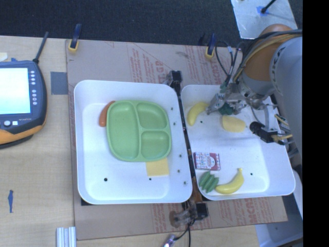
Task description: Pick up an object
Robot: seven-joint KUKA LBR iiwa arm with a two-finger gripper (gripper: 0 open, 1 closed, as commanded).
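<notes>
Fingers (218,107), state unclear, hover near right bin's (277,189) far edge beside lemon (196,112).

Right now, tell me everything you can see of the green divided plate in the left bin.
The green three-compartment plastic plate lies flat and slightly turned in the left white bin. It has rounded corners: one long section on its left side, two smaller ones on the right, all bare. An orange sausage-shaped piece pokes out from under its upper left edge, and a flat yellow square sits partly tucked under its lower edge.
</notes>
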